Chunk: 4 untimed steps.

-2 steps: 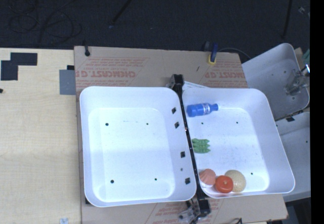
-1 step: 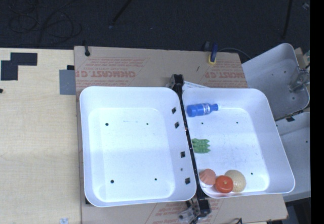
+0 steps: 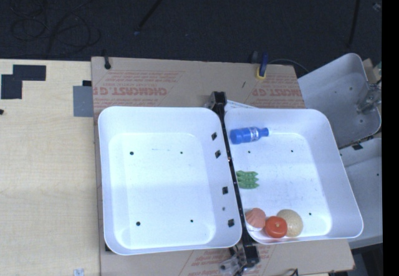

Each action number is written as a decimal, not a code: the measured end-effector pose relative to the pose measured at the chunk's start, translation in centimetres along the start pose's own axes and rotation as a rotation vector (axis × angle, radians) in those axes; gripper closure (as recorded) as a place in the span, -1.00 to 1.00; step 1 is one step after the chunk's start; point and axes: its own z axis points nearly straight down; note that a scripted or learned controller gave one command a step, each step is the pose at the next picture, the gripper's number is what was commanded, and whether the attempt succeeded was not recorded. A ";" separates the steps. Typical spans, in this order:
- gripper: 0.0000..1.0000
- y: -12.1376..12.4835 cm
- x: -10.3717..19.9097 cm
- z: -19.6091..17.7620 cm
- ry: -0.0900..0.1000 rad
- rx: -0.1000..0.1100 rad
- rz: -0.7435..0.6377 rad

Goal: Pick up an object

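The right bin (image 3: 312,125) holds several small objects. A blue bottle (image 3: 249,134) with a white cap lies on its side near the bin's far left corner. A small green piece (image 3: 247,179) rests against the left wall, about halfway down. Three round items cluster at the near edge: a pink-orange one (image 3: 255,217), a red one (image 3: 275,227) and a beige one (image 3: 290,222), all touching or nearly touching.
The left bin (image 3: 112,144) sits beside the right one, joined by a black divider with clips (image 3: 227,169). Both stand on brown cardboard (image 3: 162,85). A pale grey arm part (image 3: 346,91) rises beyond the right bin's far right corner. A wooden benchtop (image 3: 43,175) lies to the left.
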 end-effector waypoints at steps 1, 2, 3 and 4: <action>1.00 0.0 0.0 -0.1 0.000 0.000 -0.001; 1.00 0.3 0.0 0.3 0.000 0.002 -0.003; 1.00 -0.1 0.0 -1.3 0.000 -0.001 -0.004; 1.00 0.4 0.0 -1.6 0.000 0.000 -0.003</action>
